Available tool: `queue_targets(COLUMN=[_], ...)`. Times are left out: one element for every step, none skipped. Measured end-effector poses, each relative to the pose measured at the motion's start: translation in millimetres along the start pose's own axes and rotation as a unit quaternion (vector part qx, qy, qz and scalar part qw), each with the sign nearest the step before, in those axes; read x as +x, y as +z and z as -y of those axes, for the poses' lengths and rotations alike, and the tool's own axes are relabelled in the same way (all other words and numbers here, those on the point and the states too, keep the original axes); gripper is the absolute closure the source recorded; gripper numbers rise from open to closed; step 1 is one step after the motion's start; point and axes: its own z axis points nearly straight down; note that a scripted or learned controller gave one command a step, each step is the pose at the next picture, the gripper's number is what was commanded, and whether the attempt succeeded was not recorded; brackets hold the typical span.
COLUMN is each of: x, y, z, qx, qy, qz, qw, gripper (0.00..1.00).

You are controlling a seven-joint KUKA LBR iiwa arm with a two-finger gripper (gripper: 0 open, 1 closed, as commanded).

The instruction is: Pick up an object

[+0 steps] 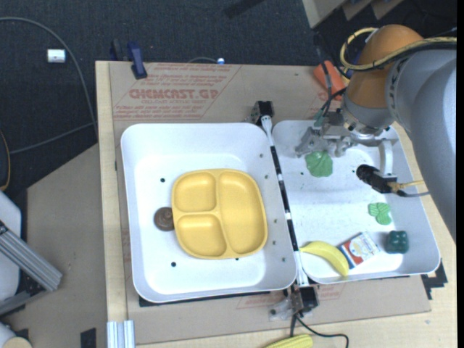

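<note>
The green lump (319, 164) sits directly under your pincer (324, 147), in the far part of the right bin (420, 267), and it looks like the thing to go for. The metal tips stand just above it, touching or nearly so, but you cannot tell from this slanted look whether they are apart, together, or closed on it, so do not count it as held.

Judging by its rounded, slightly crumpled outline, expect it to be light and probably soft, perhaps a toy vegetable or a squashy plastic piece. It should give a little under pressure and is unlikely to break. Take it across its widest middle, since the rounded top may slip out from a shallow pinch.

Toward the near side of the pincer, well apart from it, lie a smaller green piece (379, 211), a dark green block (396, 241), a small red and white carton (359, 248) and a banana (328, 257) by the near rim. A black cable end (373, 177) hangs beside the pincer, between it and those pieces.

The ridge between the bins (279, 180) runs close on the pincer's far side from the arm, and the bin's back rim is near too, so straight up is your freest way out. Beyond the ridge, the left bin (138, 194) carries a yellow divided plate (219, 213) with a brown disc (164, 218) at its edge, all on the cardboard-topped bench (109, 122).
</note>
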Motion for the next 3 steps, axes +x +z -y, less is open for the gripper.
queue_targets(x=[10.5,1.3,12.3], y=[0.0,0.0,0.1], z=[9.8,0.0,17.4], qx=[0.002,0.0,0.002], qy=[0.0,0.0,0.0], qz=[-0.001,0.0,-0.001], qw=[1.0,1.0,1.0], gripper=[0.0,0.0,0.0])
